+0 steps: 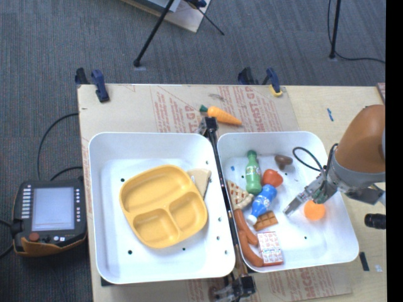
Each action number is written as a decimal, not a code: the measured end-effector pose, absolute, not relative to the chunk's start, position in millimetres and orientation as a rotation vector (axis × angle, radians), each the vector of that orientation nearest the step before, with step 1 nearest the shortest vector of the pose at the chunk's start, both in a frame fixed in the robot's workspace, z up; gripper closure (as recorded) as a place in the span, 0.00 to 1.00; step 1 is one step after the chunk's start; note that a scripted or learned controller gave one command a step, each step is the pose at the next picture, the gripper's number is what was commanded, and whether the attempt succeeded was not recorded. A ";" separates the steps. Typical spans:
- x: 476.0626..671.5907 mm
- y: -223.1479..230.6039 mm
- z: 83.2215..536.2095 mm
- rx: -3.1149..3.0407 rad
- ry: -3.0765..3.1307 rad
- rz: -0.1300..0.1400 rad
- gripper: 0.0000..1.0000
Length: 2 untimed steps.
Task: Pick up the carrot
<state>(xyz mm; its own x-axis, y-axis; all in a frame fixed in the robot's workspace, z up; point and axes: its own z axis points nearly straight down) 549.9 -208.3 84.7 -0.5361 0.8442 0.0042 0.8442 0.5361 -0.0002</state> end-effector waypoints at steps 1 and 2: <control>550.9 -210.3 96.8 -1.528 -2.745 -0.007 1.00; 475.7 -184.7 151.7 -1.595 -2.705 -0.003 1.00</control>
